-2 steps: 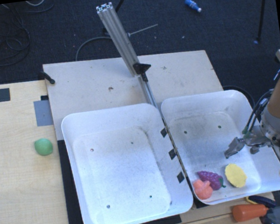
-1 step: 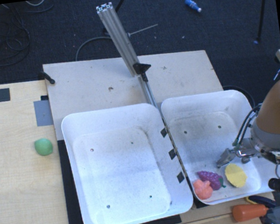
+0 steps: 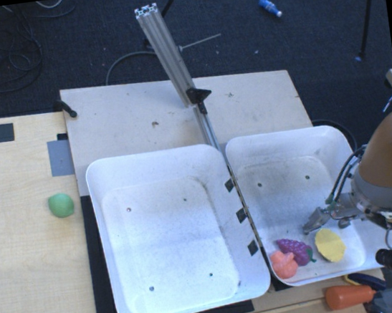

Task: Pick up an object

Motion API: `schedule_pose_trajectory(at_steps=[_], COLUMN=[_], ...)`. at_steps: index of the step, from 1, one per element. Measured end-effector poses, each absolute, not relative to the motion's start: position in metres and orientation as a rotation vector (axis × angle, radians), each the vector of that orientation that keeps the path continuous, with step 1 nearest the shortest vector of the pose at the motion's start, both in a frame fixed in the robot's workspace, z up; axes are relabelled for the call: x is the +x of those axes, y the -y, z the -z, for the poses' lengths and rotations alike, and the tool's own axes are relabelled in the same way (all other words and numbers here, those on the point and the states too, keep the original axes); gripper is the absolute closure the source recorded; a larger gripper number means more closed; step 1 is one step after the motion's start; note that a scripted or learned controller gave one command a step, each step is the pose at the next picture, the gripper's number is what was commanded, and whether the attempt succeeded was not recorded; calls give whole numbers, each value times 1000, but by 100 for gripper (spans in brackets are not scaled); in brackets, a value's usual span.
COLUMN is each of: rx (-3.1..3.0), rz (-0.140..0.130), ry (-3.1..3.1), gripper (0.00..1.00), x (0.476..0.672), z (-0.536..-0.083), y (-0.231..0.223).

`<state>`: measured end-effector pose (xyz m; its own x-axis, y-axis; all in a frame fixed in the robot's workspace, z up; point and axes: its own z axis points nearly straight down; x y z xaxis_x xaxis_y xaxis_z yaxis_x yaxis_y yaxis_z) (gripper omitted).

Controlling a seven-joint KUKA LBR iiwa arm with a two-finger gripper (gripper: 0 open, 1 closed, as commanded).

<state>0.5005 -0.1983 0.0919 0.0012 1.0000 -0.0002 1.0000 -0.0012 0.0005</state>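
orange item point(image 3: 284, 264), purple piece point(image 3: 294, 248) and yellow disc point(image 3: 330, 245) are lying bunched in the near corner of the right bin point(image 3: 338, 141), the orange and purple ones touching, the yellow one just beside them. jaws point(image 3: 322, 218) are hanging just above the yellow disc, metal tips pointing left; whether they are parted i cannot tell, and nothing is showing between them. judging: yellow disc is the nearest target, flat, so the descent is needing to centre over it and go low, keeping off the bin wall. left bin point(image 3: 104, 174) is sitting farther out on the worktop point(image 3: 132, 114); green ball point(image 3: 61, 205) is lying well apart.
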Motion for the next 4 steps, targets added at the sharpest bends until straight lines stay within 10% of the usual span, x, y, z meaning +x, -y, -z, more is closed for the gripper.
schedule_pose_trajectory(at_steps=[1, 4], rx=[2222, 2220], rz=[-2, -2], ry=[-2218, -2219], gripper=[100, 100], x=[501, 504], z=[-103, -243], y=[199, 204])
